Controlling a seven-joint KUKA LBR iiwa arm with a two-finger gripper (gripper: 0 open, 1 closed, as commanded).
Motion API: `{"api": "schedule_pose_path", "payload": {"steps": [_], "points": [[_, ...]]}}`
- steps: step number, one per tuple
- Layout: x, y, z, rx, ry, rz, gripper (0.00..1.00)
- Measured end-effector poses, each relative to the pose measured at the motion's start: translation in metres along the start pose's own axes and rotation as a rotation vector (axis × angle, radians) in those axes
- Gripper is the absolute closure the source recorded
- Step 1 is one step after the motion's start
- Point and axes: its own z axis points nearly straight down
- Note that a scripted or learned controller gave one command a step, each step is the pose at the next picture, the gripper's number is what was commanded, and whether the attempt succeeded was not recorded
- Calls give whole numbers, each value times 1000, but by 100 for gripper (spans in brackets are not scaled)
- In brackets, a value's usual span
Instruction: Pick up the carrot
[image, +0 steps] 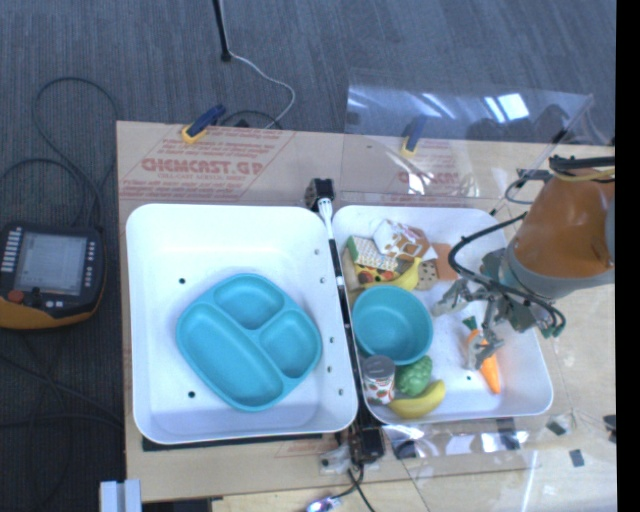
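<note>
The carrot (489, 371) is small and orange with a green top. It lies on the floor of the right bin (528, 398), near that bin's right wall and toward the front. My gripper (483, 318) hangs low over the bin just behind the carrot, below the arm's orange band (560, 235). Dark wrist parts and cables cover the carrot's leafy end. I see nothing lifted off the bin floor.
A blue bowl (392, 322) sits left of the gripper. In front of the bowl are a small can (378, 378), broccoli (415, 375) and a banana (420, 400). Food boxes (385, 250) crowd the bin's back. The left bin (160, 260) holds a blue divided plate (250, 340).
</note>
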Motion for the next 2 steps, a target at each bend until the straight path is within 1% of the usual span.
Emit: {"api": "schedule_pose_path", "payload": {"steps": [1,2], "points": [[48,-4,-1,1,-4,110,0],[45,-4,-13,5,-8,109,100]]}}
